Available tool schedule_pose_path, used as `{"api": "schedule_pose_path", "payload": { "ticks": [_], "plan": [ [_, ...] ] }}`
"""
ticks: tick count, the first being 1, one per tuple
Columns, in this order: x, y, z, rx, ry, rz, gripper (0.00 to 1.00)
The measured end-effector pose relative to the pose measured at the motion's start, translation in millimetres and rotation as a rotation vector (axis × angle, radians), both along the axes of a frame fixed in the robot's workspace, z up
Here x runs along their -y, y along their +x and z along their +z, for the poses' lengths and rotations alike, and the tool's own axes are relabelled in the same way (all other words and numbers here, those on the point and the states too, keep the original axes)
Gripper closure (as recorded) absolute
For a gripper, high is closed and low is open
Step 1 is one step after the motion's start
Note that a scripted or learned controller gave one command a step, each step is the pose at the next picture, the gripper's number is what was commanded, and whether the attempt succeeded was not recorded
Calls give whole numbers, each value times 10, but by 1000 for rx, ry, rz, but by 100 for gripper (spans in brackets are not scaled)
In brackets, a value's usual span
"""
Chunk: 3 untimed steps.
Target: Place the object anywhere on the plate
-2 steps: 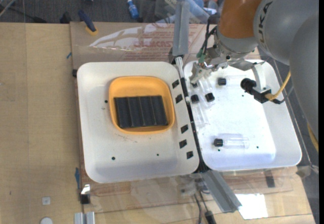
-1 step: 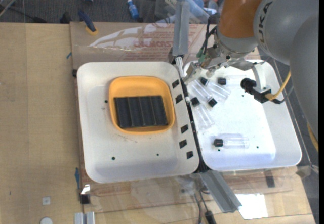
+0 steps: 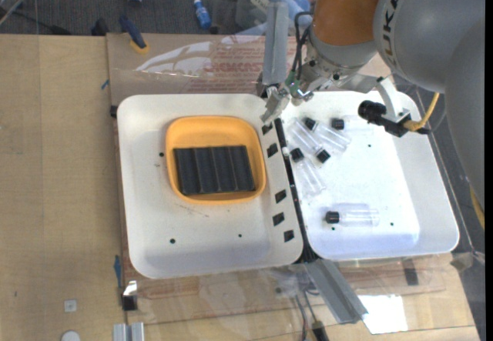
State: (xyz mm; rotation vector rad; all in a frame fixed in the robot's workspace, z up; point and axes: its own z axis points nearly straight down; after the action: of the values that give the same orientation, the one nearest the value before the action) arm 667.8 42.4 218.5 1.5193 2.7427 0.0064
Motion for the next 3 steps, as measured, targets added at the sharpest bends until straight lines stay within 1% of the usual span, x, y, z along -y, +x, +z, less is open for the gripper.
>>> {"api": "schedule_pose_path", "payload": {
  "ticks": [1, 2, 3],
  "plan": [
    [1, 0, 0, 0, 0, 0, 0],
    [-57, -1, 127, 1, -1, 130, 0],
    [-550, -19, 385, 1, -1, 290, 0]
  ]
}}
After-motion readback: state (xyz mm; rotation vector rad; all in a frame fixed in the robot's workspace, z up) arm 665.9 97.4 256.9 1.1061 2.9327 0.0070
